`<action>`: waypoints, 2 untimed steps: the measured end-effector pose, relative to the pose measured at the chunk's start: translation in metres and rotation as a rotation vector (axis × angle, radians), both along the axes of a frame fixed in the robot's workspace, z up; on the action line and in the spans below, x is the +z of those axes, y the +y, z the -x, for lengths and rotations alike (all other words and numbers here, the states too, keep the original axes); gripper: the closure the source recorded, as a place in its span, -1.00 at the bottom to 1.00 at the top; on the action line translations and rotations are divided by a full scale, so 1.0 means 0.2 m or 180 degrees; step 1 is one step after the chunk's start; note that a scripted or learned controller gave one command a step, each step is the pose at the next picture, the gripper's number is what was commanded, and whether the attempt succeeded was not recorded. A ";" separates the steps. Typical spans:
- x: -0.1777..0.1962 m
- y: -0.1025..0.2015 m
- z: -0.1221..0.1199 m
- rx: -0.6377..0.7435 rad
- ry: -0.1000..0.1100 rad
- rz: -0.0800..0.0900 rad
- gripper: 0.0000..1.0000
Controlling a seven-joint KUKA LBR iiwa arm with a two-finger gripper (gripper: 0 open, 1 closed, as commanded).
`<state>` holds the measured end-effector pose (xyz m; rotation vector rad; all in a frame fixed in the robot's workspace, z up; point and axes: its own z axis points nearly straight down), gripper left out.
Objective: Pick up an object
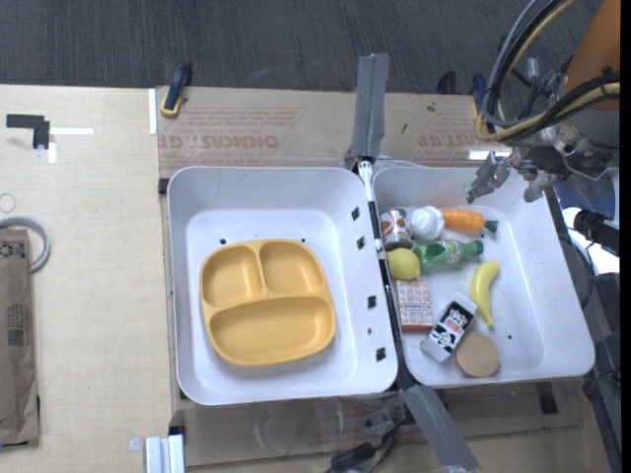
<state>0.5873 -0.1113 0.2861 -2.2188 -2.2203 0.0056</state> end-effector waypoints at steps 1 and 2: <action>-0.56 -0.21 0.15 0.0361 -0.0001 -0.0001 -1.00; -0.98 -0.37 0.32 0.0578 -0.0007 -0.0003 -1.00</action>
